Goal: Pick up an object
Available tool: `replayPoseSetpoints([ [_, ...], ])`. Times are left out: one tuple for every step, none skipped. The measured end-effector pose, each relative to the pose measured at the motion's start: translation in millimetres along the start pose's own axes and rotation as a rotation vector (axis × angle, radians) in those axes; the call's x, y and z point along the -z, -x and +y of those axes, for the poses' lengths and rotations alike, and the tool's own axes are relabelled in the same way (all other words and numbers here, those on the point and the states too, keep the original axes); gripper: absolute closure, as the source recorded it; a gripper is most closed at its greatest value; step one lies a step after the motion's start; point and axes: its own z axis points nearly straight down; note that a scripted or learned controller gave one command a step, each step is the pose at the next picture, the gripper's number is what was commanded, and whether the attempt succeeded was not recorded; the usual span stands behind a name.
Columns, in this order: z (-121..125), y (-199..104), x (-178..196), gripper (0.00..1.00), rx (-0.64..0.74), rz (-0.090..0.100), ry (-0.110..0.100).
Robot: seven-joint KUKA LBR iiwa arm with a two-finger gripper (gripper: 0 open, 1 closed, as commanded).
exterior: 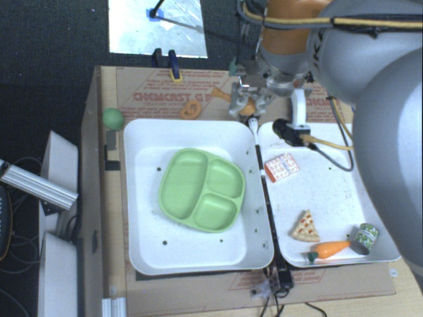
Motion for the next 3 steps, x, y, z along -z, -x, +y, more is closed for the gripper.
replayPoseSetpoints([
  [-7.9,-28.0,-2.6,1.0,0.0,0.0,-0.002],
  [-105.3,-36.1,4.7,1.0,-0.002,0.0,-0.002],
  [-182.2,24.2,22.4,1.0,-0.005,-0.001,-0.001],
])
